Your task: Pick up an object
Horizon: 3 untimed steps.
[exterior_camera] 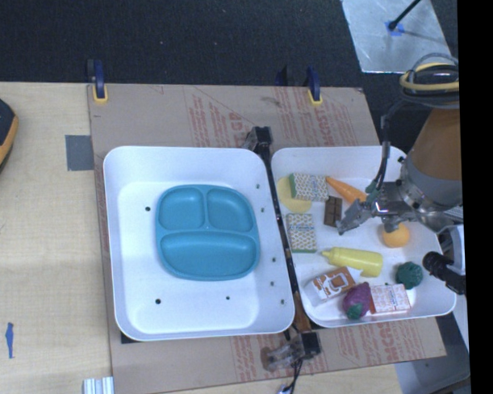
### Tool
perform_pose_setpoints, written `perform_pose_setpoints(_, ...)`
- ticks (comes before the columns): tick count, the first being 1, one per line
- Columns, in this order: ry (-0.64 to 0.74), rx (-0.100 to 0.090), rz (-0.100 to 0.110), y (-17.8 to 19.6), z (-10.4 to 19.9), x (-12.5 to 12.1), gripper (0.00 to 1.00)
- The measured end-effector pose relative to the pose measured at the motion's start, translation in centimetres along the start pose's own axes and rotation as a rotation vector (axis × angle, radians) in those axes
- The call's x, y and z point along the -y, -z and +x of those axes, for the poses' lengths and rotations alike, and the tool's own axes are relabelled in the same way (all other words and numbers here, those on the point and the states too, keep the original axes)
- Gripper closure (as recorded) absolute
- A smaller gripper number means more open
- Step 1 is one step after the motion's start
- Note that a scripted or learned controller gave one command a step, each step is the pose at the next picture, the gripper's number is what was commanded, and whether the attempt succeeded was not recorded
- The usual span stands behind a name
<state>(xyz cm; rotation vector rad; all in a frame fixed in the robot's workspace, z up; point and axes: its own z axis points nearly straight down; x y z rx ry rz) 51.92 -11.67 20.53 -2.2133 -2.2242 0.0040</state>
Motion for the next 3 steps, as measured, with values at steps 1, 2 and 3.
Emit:
perform_pose_setpoints(1,0.006,0.004,-0.011,-11.5,-0.4,-9.6,0.00)
perform_pose_setpoints(2,0.003,0.003,0.000,-10.2,-0.5,-9.1,1.00)
perform_pose_setpoints(3,0.003,-0.002,0.002,-1.0,4.5,-1.4,1.00)
